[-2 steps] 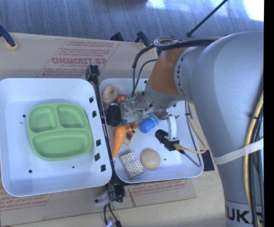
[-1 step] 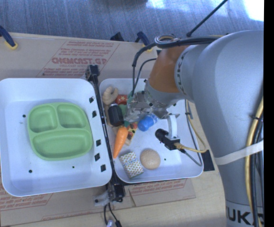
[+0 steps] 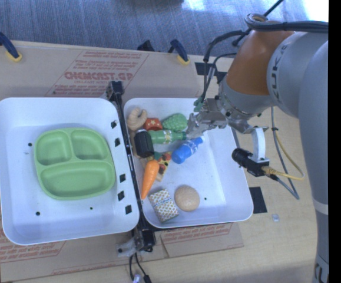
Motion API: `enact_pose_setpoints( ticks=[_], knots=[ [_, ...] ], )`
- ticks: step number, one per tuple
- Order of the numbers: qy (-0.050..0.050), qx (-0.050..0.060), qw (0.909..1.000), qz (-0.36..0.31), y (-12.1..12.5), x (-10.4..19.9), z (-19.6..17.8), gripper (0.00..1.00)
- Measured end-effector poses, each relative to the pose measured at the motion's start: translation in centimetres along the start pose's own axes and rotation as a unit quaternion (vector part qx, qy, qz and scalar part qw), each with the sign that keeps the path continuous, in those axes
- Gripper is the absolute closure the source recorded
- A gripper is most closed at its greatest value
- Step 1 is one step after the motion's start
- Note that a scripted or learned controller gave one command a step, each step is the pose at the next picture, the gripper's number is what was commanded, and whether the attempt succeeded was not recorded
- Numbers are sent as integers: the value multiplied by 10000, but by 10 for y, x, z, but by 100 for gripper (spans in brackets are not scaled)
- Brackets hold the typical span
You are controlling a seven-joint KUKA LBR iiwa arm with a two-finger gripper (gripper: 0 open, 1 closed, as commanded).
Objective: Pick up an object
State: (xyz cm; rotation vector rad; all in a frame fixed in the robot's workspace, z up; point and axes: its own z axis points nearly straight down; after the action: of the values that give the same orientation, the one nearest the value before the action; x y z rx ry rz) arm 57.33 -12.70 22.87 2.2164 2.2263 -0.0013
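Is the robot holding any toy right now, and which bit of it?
It cannot be told. The end effector is down among the toys in the right bin, next to the green bottle and blue bottle, but no grip shows.

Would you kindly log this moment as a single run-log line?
arm: over right white bin | gripper: down by blue plastic bottle and green bottle | hold: none seen | green divided plate: left bin

We log 2 bins side by side. Left bin (image 3: 5, 158): 1 tray (image 3: 74, 163) at its middle. Right bin (image 3: 232, 187): 1 bottle (image 3: 186, 151) near the middle, 1 carrot (image 3: 149, 178) to its left by the left wall, 1 box (image 3: 162, 205) and 1 egg (image 3: 186, 197) in front. The gripper (image 3: 195, 124) sits just behind the bottle.
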Motion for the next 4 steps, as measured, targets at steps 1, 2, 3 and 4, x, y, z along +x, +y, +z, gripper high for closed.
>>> enact_pose_setpoints(
  ticks=[1, 2, 3, 4],
  knots=[
    [4, 11, 10000, -1, 0, 0, 1, 0],
    [7, 34, 10000, -14, 5, 29, 81, 0],
    [10, 32, 10000, -14, -54, 34, 138, 0],
    [10, 21, 10000, -13, -97, 32, 138, 0]
  ],
)
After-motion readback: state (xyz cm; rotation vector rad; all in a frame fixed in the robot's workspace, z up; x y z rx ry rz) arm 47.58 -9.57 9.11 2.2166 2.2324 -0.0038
